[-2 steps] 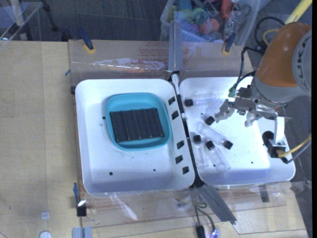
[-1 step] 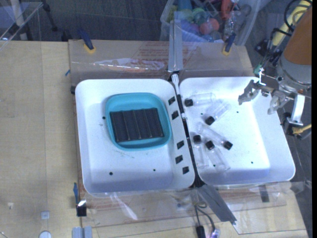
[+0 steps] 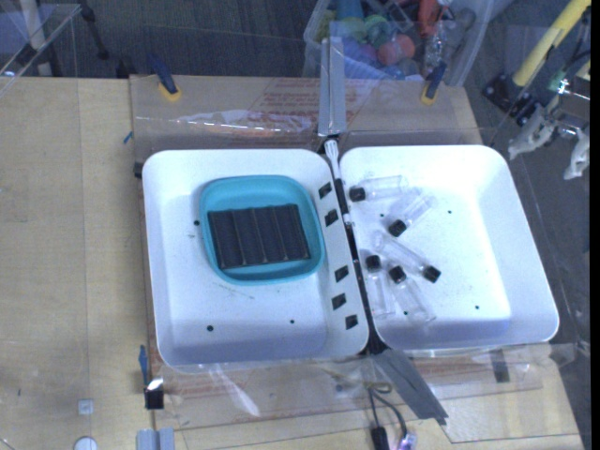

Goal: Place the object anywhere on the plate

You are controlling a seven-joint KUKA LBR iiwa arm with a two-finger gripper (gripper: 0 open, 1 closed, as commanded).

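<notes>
Gripper (image 3: 574,157) sat at 3 o'clock past the right bin (image 3: 506,242); whether it was parted, I couldn't tell. Clear vials (image 3: 398,242) lay clustered (slippery, likely to roll), well apart from the teal plate (image 3: 211,200).

bench (image 3: 56,251): pale wood, under clear sheeting | left white bin (image 3: 178,317): rests on it, touching its neighbour | right white bin (image 3: 511,251): rests beside it | far edge: clear tub of coloured items (image 3: 398,17)

Teal plate (image 3: 258,195) with dark ribbed insert; seemingly clear, black-capped vials (image 3: 398,251).
</notes>
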